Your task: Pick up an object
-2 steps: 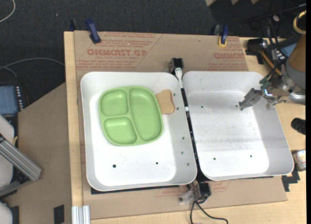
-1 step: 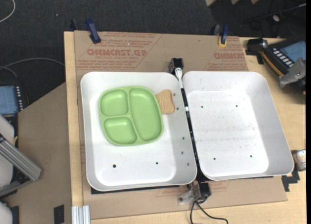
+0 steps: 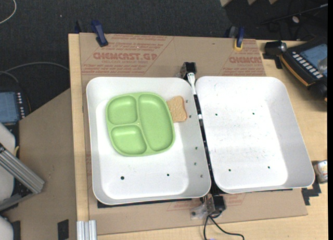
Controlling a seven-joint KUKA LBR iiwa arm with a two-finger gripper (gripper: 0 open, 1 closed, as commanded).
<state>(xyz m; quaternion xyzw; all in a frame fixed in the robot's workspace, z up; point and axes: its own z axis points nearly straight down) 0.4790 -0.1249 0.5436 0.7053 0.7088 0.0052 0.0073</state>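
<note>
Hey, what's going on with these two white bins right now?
Nothing is being handled at this moment. The left bin holds a green divided plate with a tan slice of bread touching its right rim. The right bin sits beside it. Picking something up has not started yet.

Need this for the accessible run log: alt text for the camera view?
Two shallow white bins sit side by side on a bench. The left bin holds a green divided plate with a tan slice of bread touching its right edge.
</note>
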